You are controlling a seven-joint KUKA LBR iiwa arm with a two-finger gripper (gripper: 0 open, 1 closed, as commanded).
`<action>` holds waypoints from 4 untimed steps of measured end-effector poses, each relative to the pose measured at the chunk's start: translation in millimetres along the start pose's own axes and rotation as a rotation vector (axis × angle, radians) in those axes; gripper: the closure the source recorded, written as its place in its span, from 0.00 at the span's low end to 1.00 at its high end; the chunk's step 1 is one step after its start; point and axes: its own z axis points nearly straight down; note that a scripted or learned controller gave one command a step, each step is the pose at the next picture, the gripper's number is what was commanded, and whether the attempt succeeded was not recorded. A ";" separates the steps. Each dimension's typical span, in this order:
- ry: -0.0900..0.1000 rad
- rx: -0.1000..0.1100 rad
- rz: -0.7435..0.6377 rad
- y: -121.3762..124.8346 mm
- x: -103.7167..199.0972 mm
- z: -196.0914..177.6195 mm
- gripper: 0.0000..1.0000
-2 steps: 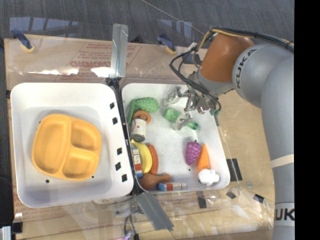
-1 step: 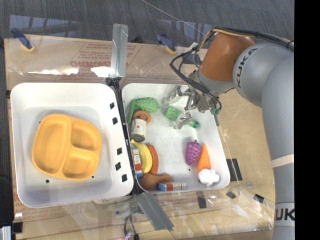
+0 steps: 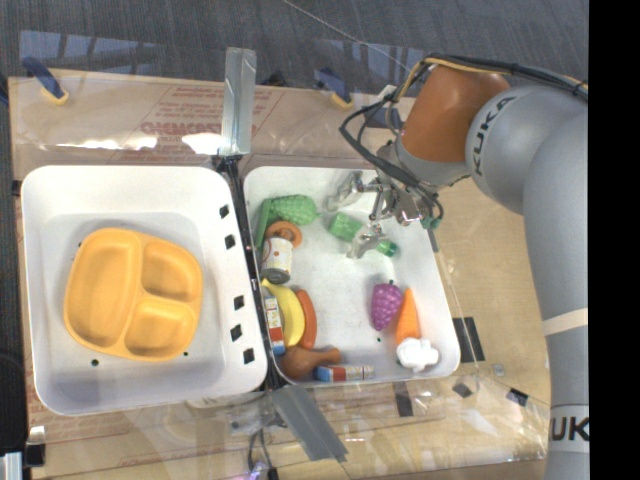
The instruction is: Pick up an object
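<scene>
The right bin [image 3: 430, 258] holds several toy foods. My gripper [image 3: 348, 224] hangs over its far part, below the orange wrist band, with its two metal fingers [image 3: 343, 192] spread apart and open. A small green block [image 3: 345, 227] lies in the gap between the fingertips; neither finger visibly presses on it. Another small green piece [image 3: 386, 249] shows just right of the nearer finger. Left of the gripper lies a green leafy toy [image 3: 288, 209].
Also in the right bin are a small can [image 3: 278, 259], a banana [image 3: 290, 313], purple grapes [image 3: 386, 305], a carrot [image 3: 407, 314], a white piece [image 3: 417, 353], a brown drumstick [image 3: 305, 360] and a marker [image 3: 346, 373]. The left bin [image 3: 40, 218] holds a yellow divided plate [image 3: 133, 293].
</scene>
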 end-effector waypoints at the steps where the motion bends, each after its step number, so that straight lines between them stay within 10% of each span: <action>1: 0.000 0.000 0.000 0.0 0.0 0.0 0.00; 4: 0.000 0.000 0.000 0.0 0.0 0.0 0.00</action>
